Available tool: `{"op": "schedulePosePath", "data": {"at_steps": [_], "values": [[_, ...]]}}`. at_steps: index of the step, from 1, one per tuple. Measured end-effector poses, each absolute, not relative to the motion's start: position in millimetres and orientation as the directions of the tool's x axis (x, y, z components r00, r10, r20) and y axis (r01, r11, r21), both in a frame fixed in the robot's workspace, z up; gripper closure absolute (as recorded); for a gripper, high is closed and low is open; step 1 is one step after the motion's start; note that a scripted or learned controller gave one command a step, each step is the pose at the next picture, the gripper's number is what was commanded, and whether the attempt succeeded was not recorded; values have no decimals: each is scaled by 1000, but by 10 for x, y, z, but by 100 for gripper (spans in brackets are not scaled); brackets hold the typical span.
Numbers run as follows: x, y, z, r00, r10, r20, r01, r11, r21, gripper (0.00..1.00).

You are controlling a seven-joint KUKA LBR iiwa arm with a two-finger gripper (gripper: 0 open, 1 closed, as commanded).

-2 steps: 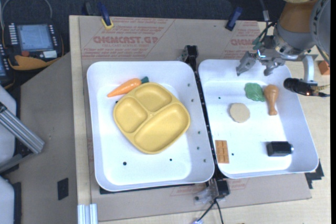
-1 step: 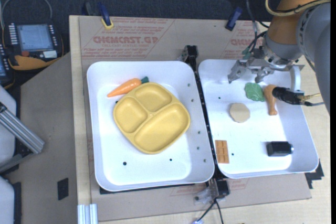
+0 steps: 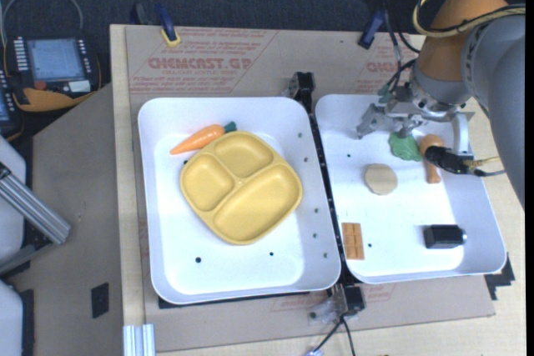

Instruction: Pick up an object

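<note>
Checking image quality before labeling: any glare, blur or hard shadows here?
Camera view: even, soft lighting; left bin bright white but not blown out; yellow divided plate and carrot sharp; gripper region slightly soft and cluttered; shadows faint.

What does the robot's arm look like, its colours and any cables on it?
The arm is smooth grey with rounded links and a bright orange band above the wrist. A thin yellowish cable loops beside that band. Below it sits a metallic grey end effector with silver brackets and dark wiring along its side.
</note>
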State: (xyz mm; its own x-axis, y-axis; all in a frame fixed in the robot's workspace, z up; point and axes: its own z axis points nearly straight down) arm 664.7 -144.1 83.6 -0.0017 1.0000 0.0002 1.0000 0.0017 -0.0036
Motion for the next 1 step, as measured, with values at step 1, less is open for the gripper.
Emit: {"op": "schedulePosePath", "data": {"at_steps": [1], "values": [[6661,-1441,964,-3,1000,-2,1000,3,2,100]]}}
